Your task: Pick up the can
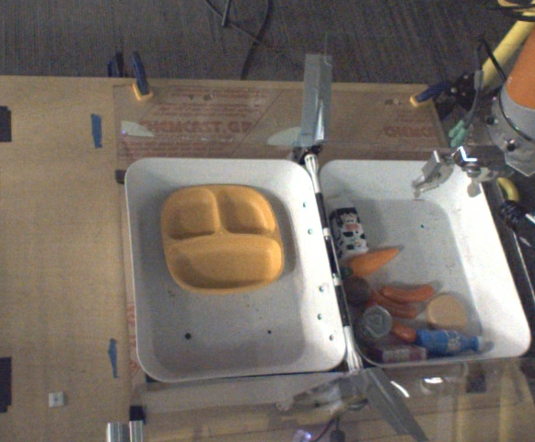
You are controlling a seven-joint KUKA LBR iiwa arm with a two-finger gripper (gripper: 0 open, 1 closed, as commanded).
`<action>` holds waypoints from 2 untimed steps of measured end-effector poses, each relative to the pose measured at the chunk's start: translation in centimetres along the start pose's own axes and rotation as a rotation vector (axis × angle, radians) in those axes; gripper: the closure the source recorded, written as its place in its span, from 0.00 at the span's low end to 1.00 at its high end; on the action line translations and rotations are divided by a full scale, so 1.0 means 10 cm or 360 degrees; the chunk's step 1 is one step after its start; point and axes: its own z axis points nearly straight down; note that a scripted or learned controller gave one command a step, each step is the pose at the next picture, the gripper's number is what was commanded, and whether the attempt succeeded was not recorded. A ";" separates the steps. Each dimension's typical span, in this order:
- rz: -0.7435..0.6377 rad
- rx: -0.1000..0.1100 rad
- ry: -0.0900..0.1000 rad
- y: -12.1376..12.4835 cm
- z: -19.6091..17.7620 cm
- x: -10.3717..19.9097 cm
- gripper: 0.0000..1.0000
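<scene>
Can (376, 323) comes first: a small grey one lying in the near left part of the right bin (488, 247), its round end turned up toward the camera, packed in among other things. Touching it on the far side is a dark roundish item (357, 290); just to its right lie two reddish sausage-shaped pieces (403, 298), and beyond those a tan disc (447, 312). A blue bottle (449, 343) lies on its side along the near wall, just right of the can. Farther back, an orange carrot (372, 262) points right, and a small black-and-white carton (347, 231) sits against the divider.

The gripper (449, 172) hangs over the far right corner of that bin, well apart from the can, with nothing between its fingers; they stand spread (pale and splayed, as far as the slant allows). The grey arm (525, 109) with its orange band enters from the right.

The left bin (147, 274) bears a yellow sectioned tray (221, 238), turned upside down.
</scene>
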 end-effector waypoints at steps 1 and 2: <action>0.0113 0.0004 0.0002 -1.09 1.00 -0.16 0.00; 0.0063 0.0001 0.0000 -0.41 1.71 -0.64 0.00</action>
